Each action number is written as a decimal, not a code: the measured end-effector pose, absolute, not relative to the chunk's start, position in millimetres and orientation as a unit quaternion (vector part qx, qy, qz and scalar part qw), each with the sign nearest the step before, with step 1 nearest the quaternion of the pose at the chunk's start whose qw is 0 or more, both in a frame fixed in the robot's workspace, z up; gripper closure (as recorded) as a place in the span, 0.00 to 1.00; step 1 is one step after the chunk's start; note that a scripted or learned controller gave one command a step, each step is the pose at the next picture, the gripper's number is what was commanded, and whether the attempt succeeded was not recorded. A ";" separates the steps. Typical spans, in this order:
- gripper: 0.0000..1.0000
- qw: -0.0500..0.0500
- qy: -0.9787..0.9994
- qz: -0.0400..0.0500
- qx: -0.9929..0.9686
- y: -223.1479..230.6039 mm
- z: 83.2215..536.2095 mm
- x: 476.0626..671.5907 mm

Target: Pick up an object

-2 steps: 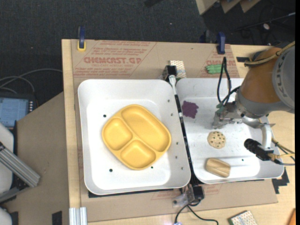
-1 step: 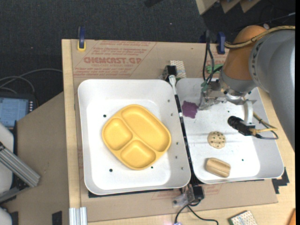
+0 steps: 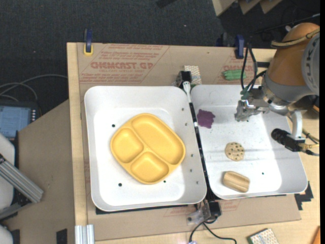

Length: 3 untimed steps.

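My gripper (image 3: pixel 242 112) sits low over the upper part of the right bin (image 3: pixel 274 184), pointing down at the floor; can't tell from this angle how far apart my fingers are, they read as one small grey cluster, and I see nothing between them. Nearest item is the purple object (image 3: pixel 205 118), off to the camera-left of my fingers, lying flat near the bin's left wall, apart from me. Below my fingers in the view, toward the near side of the bin, lies the round speckled cookie (image 3: pixel 234 151), well clear of me. Further the same way, near the bin's front edge, the tan bread roll (image 3: pixel 236 181) lies on its side, just past the cookie but not touching it. Across the divider, in the left bin (image 3: pixel 96 136), a yellow divided plate (image 3: pixel 147 147) with three compartments rests about mid-bin, rotated at a slant. Behind me my wrist runs up into the orange band (image 3: pixel 299 44) at the view's right. A green object (image 3: pixel 233 74) lies on the brown board beyond the right bin's far edge.
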<state>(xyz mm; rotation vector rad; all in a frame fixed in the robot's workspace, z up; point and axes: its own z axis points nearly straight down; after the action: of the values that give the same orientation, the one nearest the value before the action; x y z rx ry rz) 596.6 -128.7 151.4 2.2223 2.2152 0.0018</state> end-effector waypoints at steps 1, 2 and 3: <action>1.00 -0.002 0.708 -0.001 0.706 -93.4 81.1 610.2; 0.00 0.000 0.707 0.000 0.707 -95.5 84.8 610.6; 0.00 0.001 0.708 -0.001 0.706 -91.5 85.2 668.0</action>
<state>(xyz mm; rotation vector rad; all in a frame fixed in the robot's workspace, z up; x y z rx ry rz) 668.0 -91.5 85.2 2.2165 2.2249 -0.0019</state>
